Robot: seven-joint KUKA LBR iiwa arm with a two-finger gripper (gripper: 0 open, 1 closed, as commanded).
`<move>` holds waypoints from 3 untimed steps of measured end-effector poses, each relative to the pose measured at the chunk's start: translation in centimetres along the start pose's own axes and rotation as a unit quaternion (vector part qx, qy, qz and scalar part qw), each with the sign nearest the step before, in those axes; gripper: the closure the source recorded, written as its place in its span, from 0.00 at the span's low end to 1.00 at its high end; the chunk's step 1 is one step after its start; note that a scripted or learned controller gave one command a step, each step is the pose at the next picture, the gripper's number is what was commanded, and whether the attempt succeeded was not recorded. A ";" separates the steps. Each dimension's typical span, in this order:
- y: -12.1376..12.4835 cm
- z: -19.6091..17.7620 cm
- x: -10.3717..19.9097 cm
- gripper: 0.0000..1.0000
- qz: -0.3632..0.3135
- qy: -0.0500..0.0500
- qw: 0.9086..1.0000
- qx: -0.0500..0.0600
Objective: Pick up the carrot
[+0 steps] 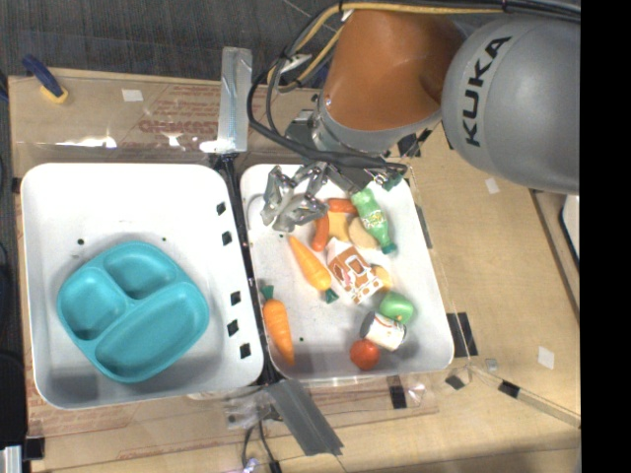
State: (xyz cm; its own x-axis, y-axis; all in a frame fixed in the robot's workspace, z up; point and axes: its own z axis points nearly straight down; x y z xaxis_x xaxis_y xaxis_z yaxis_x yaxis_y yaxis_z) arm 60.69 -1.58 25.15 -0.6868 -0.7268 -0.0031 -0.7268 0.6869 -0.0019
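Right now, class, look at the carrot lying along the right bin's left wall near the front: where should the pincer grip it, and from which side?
Grip the carrot across its thick orange middle, coming straight down from above. It lies flat, lengthwise beside the right bin wall, with bare floor on its right, so the fingers would probably close best across its width. The pincer hovers at the bin's far end.

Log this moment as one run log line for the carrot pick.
phase: approach | gripper: over right bin's upper left corner, nothing held | carrot: lying at right bin's lower left edge | left bin: teal divided plate
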 end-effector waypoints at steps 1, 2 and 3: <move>-2.1 10.2 11.7 1.00 -0.006 0.005 1.000 -0.005; 1.5 10.8 14.3 1.00 0.104 0.002 0.995 -0.002; 5.2 -1.7 9.2 1.00 0.143 -0.003 0.990 0.004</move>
State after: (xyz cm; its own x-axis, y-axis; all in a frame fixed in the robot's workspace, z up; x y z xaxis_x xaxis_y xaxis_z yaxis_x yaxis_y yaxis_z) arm 50.62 -4.70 26.84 -0.8649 -0.5018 -0.0104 -0.5018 0.8650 -0.0070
